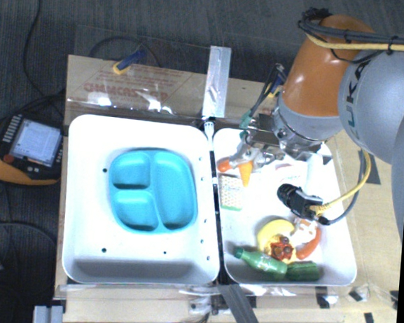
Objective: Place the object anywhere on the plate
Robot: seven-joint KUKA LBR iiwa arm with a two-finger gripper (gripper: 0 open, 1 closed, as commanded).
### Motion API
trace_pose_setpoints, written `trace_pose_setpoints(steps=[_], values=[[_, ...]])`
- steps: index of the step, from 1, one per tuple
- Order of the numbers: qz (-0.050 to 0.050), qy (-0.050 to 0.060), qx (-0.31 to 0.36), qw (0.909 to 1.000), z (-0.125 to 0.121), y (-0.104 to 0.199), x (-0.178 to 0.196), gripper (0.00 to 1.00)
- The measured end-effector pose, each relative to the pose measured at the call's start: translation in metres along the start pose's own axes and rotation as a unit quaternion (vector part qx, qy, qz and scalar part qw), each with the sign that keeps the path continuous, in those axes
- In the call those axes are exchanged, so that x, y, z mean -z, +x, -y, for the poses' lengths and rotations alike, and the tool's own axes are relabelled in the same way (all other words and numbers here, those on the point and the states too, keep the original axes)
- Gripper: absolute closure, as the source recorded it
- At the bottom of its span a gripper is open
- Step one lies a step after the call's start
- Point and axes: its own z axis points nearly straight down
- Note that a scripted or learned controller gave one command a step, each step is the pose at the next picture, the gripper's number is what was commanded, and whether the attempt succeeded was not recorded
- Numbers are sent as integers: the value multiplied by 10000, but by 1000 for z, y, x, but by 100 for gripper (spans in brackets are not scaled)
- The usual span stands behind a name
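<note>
Bright, even overhead light; white bins nearly blown out, glare on plastic sheet, soft shadows, slight overall blur.

Claw low, arm reaching in from right.

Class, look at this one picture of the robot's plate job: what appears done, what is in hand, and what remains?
Done: the jaws appear to have an orange carrot-like toy between them, at the right bin's upper left. In hand: the gripper holds it over that bin, near the divider, not over the plate. Left: nothing lies on the blue plate in the left bin, so the toy must cross over and be released there.
</note>
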Motion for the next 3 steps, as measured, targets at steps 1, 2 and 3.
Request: trace_pose_setpoints(steps=[1, 2, 3], values=[[-6, -2, 742, 9972, 19, 70, -50, 100], [4, 6, -830, 9965, -10, 5, -77, 100], [11, 7, -732, 9973, -27, 9, -105, 100]])
